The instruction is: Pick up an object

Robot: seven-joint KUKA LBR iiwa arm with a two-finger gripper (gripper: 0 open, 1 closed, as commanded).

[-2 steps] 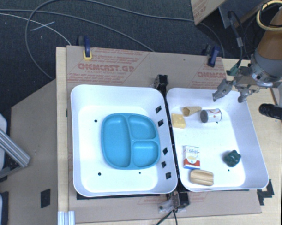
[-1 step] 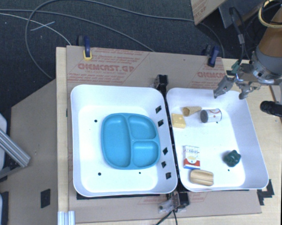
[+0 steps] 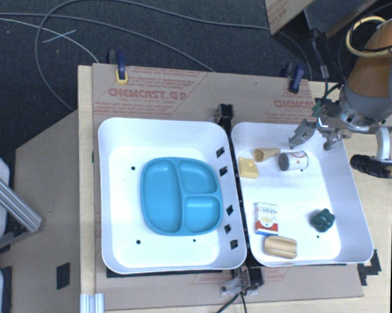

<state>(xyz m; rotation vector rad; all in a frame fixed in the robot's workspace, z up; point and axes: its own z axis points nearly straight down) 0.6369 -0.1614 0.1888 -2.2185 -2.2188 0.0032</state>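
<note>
Dark carpet with loose cables surrounds the bench, whose brown board carries two shallow white bins side by side. Within the left bin sits a blue divided plate. Across the right bin lie a small grey-and-white cylinder, a tan cone-like piece, a pale yellow block, a red-and-white carton, a bread roll and a dark green lump. Over that bin's far edge hangs the gripper, its fingers spread and pinching nothing. Just below the left fingertip lies the cylinder, apart from it.
</note>
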